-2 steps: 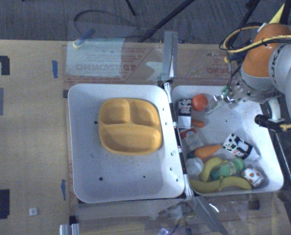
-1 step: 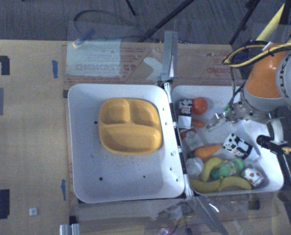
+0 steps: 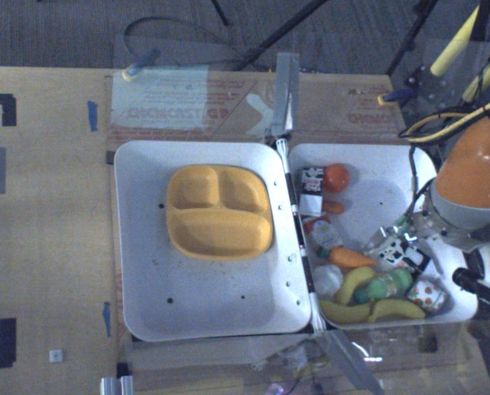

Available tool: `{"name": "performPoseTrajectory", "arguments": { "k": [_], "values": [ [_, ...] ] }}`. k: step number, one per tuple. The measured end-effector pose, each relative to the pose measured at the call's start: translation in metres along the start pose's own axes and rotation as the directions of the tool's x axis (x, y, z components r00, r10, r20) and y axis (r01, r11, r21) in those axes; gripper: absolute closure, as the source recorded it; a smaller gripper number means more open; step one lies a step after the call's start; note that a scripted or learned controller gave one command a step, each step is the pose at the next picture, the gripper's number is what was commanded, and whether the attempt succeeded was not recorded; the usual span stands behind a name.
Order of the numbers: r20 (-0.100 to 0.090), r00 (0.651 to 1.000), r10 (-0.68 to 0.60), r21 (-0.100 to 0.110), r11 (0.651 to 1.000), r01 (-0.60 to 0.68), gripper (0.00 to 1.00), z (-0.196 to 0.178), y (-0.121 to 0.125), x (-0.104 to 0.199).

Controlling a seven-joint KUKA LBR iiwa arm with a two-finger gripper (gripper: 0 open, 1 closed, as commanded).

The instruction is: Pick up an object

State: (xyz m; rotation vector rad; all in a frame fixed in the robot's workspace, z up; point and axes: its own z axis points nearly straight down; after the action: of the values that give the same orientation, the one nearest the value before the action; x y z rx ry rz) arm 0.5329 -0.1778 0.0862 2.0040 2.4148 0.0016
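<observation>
My gripper [image 3: 399,250] is low inside the right bin [image 3: 376,159], near its right side, hanging from the grey wrist with the orange band [image 3: 472,178]. It stands just above a pile of toy food. A carrot [image 3: 352,258] lies right beside it to the left, and a green object [image 3: 390,285] lies just in front. Two yellow bananas [image 3: 353,281] [image 3: 381,309] sit at the bin's front edge. Nothing can be made out between the gripper's tips.
A red tomato [image 3: 337,178], a black-and-white carton [image 3: 312,180] and a small carrot [image 3: 333,207] lie at the right bin's back left. A white ball [image 3: 327,279] and a spotted cup [image 3: 427,295] sit near the front. The left bin [image 3: 146,262] holds a yellow divided plate [image 3: 220,211].
</observation>
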Motion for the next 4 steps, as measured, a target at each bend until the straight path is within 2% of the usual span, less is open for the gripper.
{"name": "performPoseTrajectory", "arguments": {
  "k": [1,2,3,4],
  "values": [
    [0.001,1.0,0.0,-0.006,1.0,0.0,1.0,-0.011,0.002,0.0],
    [0.0,0.995,-0.102,-0.001,0.995,0.102,1.0,-0.052,-0.001,0.038],
    [0.0,0.979,0.205,0.001,0.979,-0.205,1.0,-0.115,-0.03,0.07],
    [0.0,0.974,0.227,0.003,0.974,-0.227,1.0,-0.121,0.058,-0.004]
  ]
}}
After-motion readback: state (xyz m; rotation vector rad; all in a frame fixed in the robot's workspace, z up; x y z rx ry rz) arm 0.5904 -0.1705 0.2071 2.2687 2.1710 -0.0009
